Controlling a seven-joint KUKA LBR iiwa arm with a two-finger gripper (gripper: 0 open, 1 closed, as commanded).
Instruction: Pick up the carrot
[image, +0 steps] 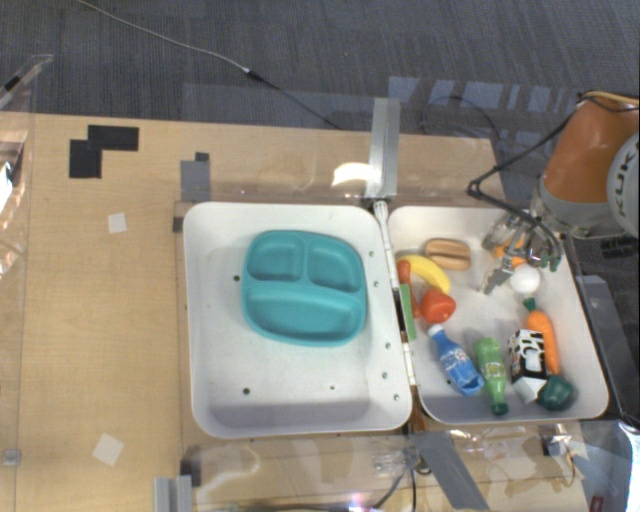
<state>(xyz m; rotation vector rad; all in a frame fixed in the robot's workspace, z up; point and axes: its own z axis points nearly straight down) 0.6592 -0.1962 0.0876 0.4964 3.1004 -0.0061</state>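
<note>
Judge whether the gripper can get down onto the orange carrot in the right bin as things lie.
Probably yes. The orange carrot lies uncovered just below the gripper, though a black-and-white carton crowds its left side.

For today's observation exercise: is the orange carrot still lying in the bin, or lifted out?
In the bin. The orange carrot lies flat on the right white bin's floor, beside the black-and-white carton.
</note>
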